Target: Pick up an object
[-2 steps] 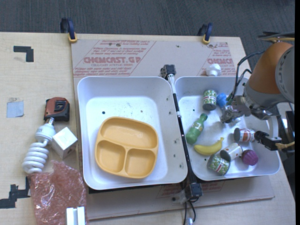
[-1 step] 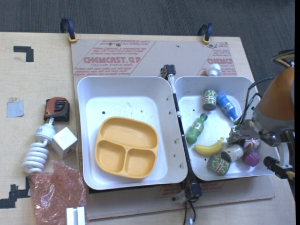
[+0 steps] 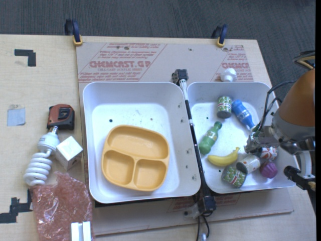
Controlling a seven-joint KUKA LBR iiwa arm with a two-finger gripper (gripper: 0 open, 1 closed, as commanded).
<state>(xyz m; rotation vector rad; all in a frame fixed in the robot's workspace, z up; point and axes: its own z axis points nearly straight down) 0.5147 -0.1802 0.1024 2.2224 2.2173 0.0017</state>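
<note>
1. One fixed camera sits above the tabletop (image 3: 40, 89), looking down at a slant.
2. It stands far enough back to take in both white bins, the left bin (image 3: 95, 149) and right bin (image 3: 210, 92), side by side.
3. The arm (image 3: 301, 107) enters from the right edge.

Right bin (image 3: 200, 97) crowded w/ banana (image 3: 224, 158), bottles; left bin (image 3: 93, 134) open around yellow tray (image 3: 134, 157).
</note>
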